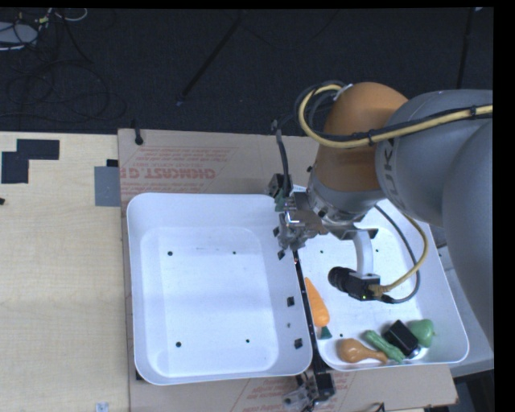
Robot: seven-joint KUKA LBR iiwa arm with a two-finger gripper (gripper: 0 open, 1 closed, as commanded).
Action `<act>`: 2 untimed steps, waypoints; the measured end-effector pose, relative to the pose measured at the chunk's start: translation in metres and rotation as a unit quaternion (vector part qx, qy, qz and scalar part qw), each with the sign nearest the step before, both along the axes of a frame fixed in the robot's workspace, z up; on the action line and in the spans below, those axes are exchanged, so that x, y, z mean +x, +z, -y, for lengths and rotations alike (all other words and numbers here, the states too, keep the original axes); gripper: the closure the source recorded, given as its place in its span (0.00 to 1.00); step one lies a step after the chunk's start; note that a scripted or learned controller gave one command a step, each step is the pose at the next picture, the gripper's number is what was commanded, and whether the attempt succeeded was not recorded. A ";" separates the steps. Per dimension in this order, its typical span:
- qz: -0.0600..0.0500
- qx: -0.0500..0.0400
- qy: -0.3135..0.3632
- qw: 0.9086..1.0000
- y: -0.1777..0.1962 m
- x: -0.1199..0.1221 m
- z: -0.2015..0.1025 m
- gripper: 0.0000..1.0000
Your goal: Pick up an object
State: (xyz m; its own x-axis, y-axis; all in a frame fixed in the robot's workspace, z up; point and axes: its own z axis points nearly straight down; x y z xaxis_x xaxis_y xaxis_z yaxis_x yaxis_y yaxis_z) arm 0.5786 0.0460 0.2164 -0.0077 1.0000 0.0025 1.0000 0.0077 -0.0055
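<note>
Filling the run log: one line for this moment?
arm over right bin | tool near divider, grip unclear | carrot, green toy lying in bin

Cardboard sheet (193,161) with red print lies under both bins; wooden bench (56,282); dark cables (48,24) behind.

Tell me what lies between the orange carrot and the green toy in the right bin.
In the camera view, between the carrot and the green toy lie a tan drumstick-shaped toy, a green pod and a black block.
</note>
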 end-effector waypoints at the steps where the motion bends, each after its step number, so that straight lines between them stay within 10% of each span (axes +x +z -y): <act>1: 0.005 -0.001 -0.001 1.000 0.048 0.051 -0.044 1.00; 2: 0.001 -0.002 -0.003 1.000 0.011 0.065 -0.077 1.00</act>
